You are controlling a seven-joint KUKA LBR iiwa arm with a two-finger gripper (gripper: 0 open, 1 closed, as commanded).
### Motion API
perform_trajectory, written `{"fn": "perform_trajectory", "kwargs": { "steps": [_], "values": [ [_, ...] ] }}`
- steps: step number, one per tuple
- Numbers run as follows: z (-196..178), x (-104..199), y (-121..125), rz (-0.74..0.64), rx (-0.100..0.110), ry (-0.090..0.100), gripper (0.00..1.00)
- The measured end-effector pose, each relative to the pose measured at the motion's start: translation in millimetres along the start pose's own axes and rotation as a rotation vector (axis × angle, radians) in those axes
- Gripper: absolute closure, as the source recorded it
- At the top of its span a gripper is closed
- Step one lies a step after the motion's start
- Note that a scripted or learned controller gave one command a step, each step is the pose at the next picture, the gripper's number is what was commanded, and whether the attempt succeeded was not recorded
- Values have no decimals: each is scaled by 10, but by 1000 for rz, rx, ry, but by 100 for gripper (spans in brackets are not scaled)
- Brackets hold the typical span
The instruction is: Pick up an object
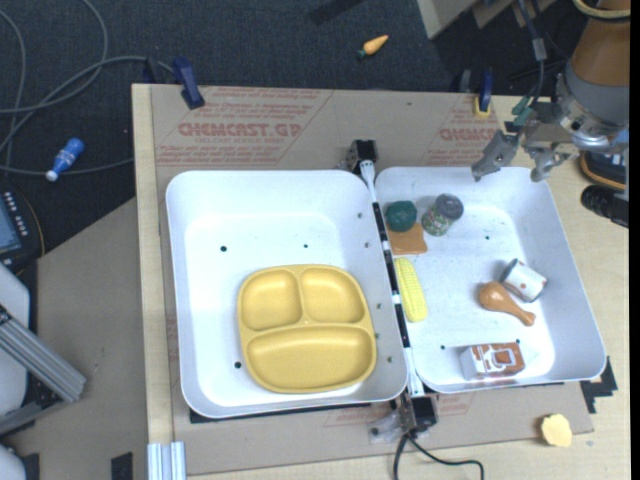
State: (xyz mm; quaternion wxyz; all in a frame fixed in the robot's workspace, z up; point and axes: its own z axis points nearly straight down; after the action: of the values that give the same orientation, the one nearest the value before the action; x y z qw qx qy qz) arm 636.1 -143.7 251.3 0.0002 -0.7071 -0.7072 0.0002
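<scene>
Nearest the camera, a small yellow lump (556, 429) lies on the pale bench (90, 298) just outside the right bin's near corner, and a black cable (430, 458) trails off the front edge between the two bins. The bins rest on a brown cardboard sheet printed with red lettering (240, 118).

The left shallow white bin (200, 218) holds a yellow plastic divided plate with three compartments (305, 326), set toward its near right side; the rest of that bin's floor is bare white.

In the right shallow white bin (570, 268), a brown and white carton (494, 359) lies near the front rim. Farther in, a tan wooden drumstick-shaped toy (504, 302) lies touching a small white block (525, 281). A yellow toy corn cob (410, 288) runs along the bin's left wall, with an orange flat piece (407, 241) just beyond it. A dark green round object (401, 213) and a grey and green can (441, 213) sit beside each other near the far left. The middle and far right of this bin's floor are open.

The gripper (518, 154) hangs over the far rim of the right bin, its two fingers spread apart with nothing between them, well apart from every object.

Beyond the cardboard, two blue clamps (186, 81) (485, 92) grip its far edge. On the dark carpet (250, 18) lie a small orange toy (374, 44), a blue and white bottle (65, 157) and grey cables (60, 58).
</scene>
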Motion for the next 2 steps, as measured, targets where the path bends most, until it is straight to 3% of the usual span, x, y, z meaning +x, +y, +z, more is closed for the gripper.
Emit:
{"fn": "perform_trajectory", "kwargs": {
  "steps": [1,2],
  "values": [
    [1662,291,-18,0,15,-1,0],
    [840,-138,329,2,-11,-5,0]
  ]
}}
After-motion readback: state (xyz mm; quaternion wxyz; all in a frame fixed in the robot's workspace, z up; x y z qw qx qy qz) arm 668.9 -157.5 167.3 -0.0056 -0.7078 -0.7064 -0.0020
